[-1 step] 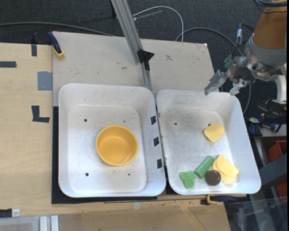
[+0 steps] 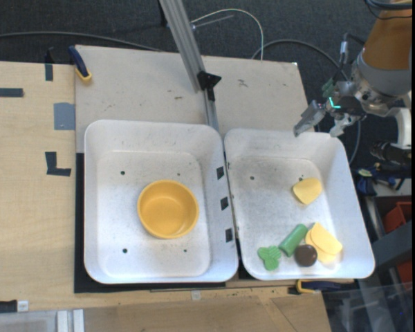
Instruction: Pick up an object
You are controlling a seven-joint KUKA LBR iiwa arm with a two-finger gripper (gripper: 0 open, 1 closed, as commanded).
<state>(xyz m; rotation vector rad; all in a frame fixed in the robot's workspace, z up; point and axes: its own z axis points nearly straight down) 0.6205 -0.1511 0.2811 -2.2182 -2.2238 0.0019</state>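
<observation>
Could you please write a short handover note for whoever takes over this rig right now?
Gripper: open, holding nothing, poised above the far rim of the right bin.
Left bin: a yellow bowl near the middle.
Right bin: a yellow piece alone near the middle; in the near corner a green cylinder, a small green piece, a brown ball and a second yellow piece, clustered close together.
Done: nothing picked yet.
Left: lower onto an object, grip and lift. The lone yellow piece looks easiest.
</observation>
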